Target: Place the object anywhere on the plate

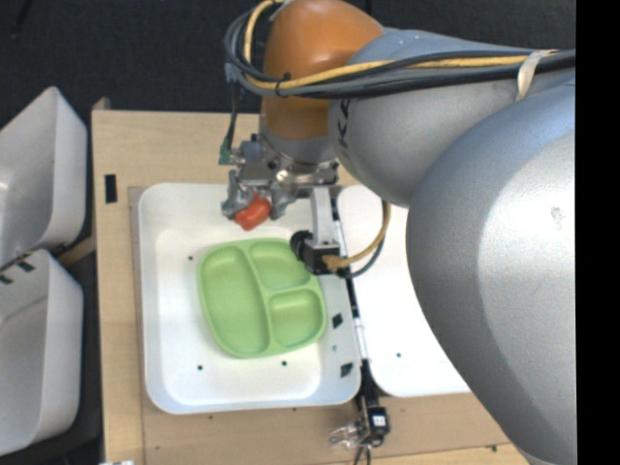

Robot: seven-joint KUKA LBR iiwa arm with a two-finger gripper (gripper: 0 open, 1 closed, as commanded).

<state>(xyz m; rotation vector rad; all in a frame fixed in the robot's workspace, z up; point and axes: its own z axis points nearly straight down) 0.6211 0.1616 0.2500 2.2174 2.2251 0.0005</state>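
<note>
Grey metal two-finger tool (254, 204) poised over the far part of the left shallow white bin (165, 260), pinching a small orange-red rounded object (251, 214) between its tips. Object held just beyond the far edge of the light green three-compartment plastic plate (260, 296), apart from it. Plate lying flat in the same bin, tilted askew. Second white bin (407, 356) alongside on the tan wooden surface (114, 289).

The arm (465, 163) hides most of the right bin (407, 356); the gripper (254, 201) partly covers the orange object (251, 214).
</note>
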